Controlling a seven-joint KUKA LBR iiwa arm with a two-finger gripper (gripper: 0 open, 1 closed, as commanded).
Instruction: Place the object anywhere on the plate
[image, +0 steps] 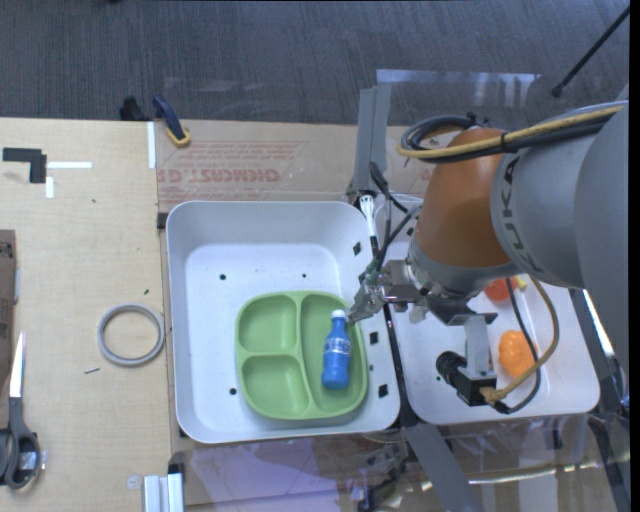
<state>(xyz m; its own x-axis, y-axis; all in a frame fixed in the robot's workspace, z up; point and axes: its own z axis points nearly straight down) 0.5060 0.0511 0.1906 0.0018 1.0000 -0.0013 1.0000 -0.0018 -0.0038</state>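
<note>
Pincer (366, 296) just beside green plate (300, 355), at its upper right rim; grip state impossible to tell. Blue bottle (337, 350) lying in plate's right compartment, inside left bin (200, 330).

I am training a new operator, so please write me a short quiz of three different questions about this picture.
1. True or false: the blue bottle lies on the green plate.
2. In which bin is the plate? A) the left white bin B) the right white bin
3. Fill in: the plate has ___ compartments.

Key: 1 true; it rests in the long right-hand compartment. 2 A. 3 three.
</note>
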